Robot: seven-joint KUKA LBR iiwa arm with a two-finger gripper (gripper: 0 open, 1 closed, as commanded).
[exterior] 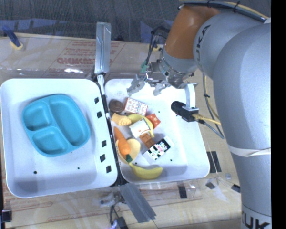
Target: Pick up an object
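Left white shallow plastic bin: holds one light-blue three-compartment plastic tray, lying flat, roughly mid-bin and angled. A grey metal bar stands at the back of the divider between the bins, on the wooden surface.

Right white shallow plastic bin: the pickable objects are clustered in its left half, against the divider wall. Back to front: a dark brown round object, touching a white card box with small coloured print; a small red packet just right of it; a white box with an orange patch over yellowish toy food; an orange carrot-shaped piece along the divider; a brown block; a black-and-white cow-pattern carton; a yellow toy banana at the front edge. Items overlap, exact contacts in the pile hard to tell.

End effector: over the bin's back edge, above and behind the pile, fingers spread apart, nothing between them, not touching any object. A black cylindrical part hangs off the wrist side, over the bare right half of the bin.

Grey arm with orange band comes in from the right, covering the right side of the view.
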